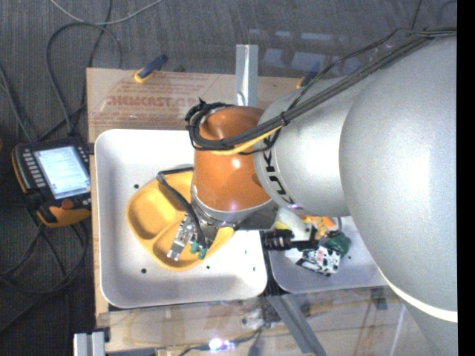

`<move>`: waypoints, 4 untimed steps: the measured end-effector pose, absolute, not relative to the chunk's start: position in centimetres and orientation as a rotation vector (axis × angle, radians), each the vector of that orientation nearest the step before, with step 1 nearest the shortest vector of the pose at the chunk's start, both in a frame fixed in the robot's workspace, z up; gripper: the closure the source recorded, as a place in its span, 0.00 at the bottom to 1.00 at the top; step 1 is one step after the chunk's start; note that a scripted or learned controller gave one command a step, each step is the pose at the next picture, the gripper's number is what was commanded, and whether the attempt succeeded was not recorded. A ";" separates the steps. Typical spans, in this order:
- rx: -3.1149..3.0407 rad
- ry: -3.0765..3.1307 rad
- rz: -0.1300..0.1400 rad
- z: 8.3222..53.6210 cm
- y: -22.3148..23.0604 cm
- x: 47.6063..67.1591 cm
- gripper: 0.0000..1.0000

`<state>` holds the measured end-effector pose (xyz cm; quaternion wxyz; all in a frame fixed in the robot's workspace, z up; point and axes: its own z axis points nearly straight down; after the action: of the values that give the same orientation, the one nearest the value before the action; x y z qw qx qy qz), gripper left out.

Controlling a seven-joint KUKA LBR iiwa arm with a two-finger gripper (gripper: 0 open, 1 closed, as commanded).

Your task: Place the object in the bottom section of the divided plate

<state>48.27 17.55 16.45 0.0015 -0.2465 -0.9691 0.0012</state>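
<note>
The yellow divided plate (152,217) lies in the left white bin (119,162), and the gripper (185,242) hangs over the plate's 4 o'clock edge below the arm's orange band (226,169). I cannot tell how its fingers stand, nor whether anything sits between them. A heap of small toys (320,252) lies in the right bin (356,273), at 3 o'clock from the plate.

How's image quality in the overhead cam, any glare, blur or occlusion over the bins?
Camera view: lighting even, shadows soft. The arm looms large and close, covering much of both bins. The yellow divided plate in the left bin is sharp enough to show its dividers; the gripper over it looks small and cluttered. Mild sheen on the arm's grey shell; objects in the right bin are hard to identify.
</note>
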 end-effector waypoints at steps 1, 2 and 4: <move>0.017 -3.156 -0.013 9.7 14.2 48.8 1.00; -0.603 -3.097 -0.017 9.5 16.6 53.6 1.00; -0.852 -3.054 -0.032 9.6 15.0 49.3 1.00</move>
<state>49.34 15.00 9.63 -0.0144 -0.2686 -0.9631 -0.0102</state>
